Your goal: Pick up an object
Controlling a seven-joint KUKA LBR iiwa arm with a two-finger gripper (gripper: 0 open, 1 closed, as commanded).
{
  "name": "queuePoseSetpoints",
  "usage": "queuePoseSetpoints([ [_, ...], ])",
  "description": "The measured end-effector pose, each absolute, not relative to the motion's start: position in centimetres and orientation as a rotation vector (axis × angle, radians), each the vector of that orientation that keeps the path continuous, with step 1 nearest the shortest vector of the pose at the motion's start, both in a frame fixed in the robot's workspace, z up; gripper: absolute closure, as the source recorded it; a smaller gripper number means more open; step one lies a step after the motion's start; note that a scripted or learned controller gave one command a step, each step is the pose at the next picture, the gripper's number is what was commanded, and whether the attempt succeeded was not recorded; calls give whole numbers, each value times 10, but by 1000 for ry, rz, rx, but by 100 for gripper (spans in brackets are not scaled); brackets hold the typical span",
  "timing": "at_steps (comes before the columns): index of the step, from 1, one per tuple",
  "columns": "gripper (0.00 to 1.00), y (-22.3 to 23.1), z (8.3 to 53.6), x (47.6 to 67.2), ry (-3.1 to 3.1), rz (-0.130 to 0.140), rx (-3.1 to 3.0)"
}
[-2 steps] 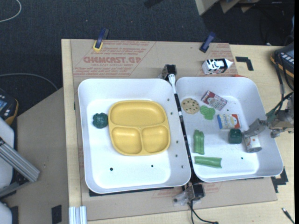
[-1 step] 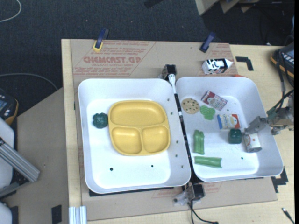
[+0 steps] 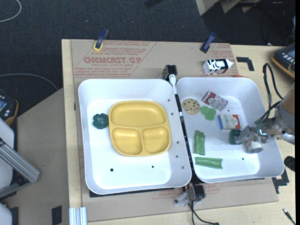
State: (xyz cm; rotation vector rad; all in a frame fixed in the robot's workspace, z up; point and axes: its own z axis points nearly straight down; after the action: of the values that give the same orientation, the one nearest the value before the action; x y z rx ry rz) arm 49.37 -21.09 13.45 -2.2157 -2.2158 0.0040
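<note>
End effector (image 3: pixel 248 141) low in the right bin (image 3: pixel 269 165), grip state impossible to tell — just beside a small dark green object (image 3: pixel 235 136), approach step under way — next, closing squarely on it, then lifting.

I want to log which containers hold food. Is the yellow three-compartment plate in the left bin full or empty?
Empty. All three compartments of the yellow plastic divided plate show bare yellow bottoms; the dark green broccoli-like toy lies beside it, on the bin floor.
</note>
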Motion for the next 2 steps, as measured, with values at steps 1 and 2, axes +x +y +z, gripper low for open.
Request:
queuePoseSetpoints([
  [1, 0, -210, 82, 493, -2216, 3, -2218],
  [2, 100, -211, 95, 494, -2222, -1, -2225],
])
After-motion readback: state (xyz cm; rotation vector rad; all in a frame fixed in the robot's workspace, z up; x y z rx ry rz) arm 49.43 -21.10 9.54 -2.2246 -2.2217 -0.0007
